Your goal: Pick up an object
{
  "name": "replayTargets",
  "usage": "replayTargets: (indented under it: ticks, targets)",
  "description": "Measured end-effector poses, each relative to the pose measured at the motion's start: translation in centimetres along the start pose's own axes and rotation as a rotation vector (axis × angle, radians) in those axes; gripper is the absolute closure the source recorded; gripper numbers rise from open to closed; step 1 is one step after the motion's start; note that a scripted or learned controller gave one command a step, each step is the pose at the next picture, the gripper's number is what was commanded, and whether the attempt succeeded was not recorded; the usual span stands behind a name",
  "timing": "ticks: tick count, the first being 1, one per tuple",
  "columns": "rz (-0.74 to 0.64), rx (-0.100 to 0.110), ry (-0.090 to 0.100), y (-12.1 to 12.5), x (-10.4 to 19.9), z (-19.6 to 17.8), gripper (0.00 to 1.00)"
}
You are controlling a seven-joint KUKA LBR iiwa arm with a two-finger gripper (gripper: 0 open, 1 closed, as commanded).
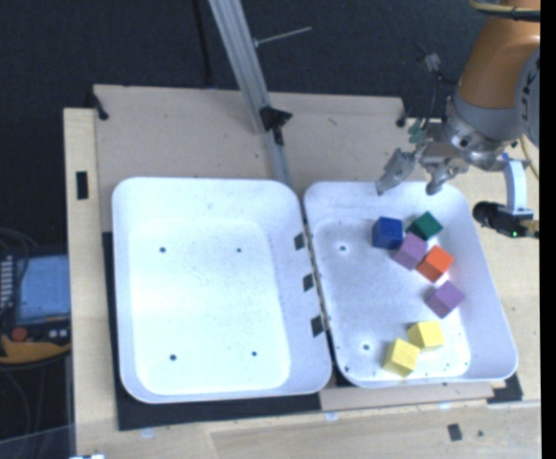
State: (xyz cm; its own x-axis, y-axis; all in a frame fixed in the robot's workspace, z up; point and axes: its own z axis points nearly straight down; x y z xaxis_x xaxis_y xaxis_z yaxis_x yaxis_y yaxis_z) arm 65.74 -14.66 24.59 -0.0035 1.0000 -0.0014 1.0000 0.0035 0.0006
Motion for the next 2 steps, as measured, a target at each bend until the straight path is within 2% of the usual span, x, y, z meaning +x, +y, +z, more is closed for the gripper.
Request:
replayTargets:
  ticks: [1, 2]
  targets:
    - [-0.001, 0.001, -0.001, 0.0, 0.0, 0.0, 0.00]
    - [-0.001, 0.005, 0.001, 0.6, 0.6, 5.1, 0.00]
